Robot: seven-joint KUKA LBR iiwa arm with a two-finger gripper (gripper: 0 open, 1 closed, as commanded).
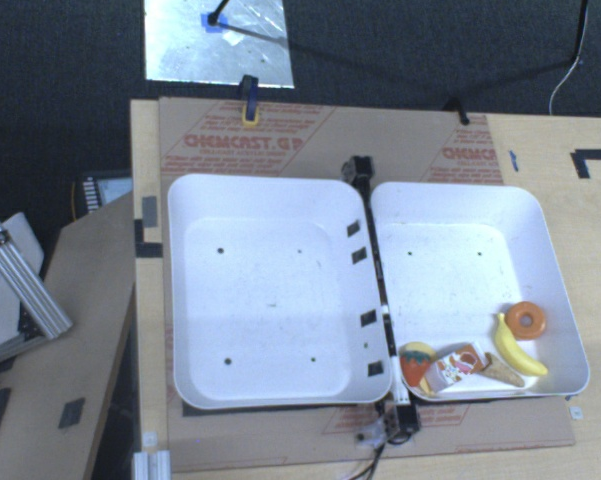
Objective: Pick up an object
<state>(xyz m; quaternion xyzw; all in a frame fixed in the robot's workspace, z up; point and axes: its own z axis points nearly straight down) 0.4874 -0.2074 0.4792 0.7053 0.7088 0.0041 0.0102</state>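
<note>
Several small toy foods lie along the near edge of the right bin [460,218]. An orange doughnut [526,319] sits near the right wall. A yellow banana [515,349] curves just below it. A brown cone-shaped piece [502,372] lies beside the banana. A white and red packet [453,366] rests to its left. A red and orange fruit [417,363] sits in the near left corner of that bin.
The left bin [265,298] stands beside the right one, joined by black clips [368,318] along the shared wall. Both rest on a cardboard sheet [310,133]. A shiny metal plate [218,26] lies at the back, and a metal rail [20,278] leans at the left.
</note>
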